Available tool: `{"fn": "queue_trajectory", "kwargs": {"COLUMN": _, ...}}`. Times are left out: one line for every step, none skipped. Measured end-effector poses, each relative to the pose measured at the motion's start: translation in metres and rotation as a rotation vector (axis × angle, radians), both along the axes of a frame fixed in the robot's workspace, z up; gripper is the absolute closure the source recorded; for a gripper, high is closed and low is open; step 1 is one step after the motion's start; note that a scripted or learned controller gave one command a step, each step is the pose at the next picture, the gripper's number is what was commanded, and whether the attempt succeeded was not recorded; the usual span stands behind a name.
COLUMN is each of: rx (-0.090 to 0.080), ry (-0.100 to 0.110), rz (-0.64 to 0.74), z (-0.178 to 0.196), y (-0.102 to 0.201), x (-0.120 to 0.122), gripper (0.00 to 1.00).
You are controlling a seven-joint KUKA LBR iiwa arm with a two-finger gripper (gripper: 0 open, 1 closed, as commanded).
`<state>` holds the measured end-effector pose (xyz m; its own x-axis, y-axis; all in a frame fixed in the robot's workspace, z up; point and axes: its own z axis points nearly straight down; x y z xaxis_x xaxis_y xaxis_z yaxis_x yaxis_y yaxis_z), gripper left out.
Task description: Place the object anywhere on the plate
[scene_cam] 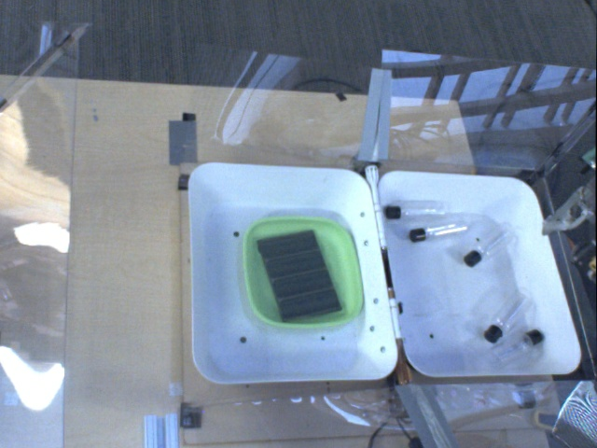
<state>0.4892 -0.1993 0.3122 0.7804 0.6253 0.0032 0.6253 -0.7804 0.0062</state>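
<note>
We are logging a green square plate [303, 271] sitting in the left white bin [215, 343], with a dark ribbed rectangular block [298, 274] lying tilted on its middle. In the right white bin [550, 250] we are counting several clear vials with black caps [438, 232], scattered apart. We are finding no sure sight of the gripper, so we cannot tell its state.

Small pale part of the arm [566, 215] at far right edge, raised, pose unclear
</note>
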Motion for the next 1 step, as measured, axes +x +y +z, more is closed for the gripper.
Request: {"fn": "queue_trajectory", "kwargs": {"rx": 0.001, "ry": 0.003, "rz": 0.052, "z": -0.0169, "y": -0.0035, "x": -0.0007, "gripper": 0.00}}
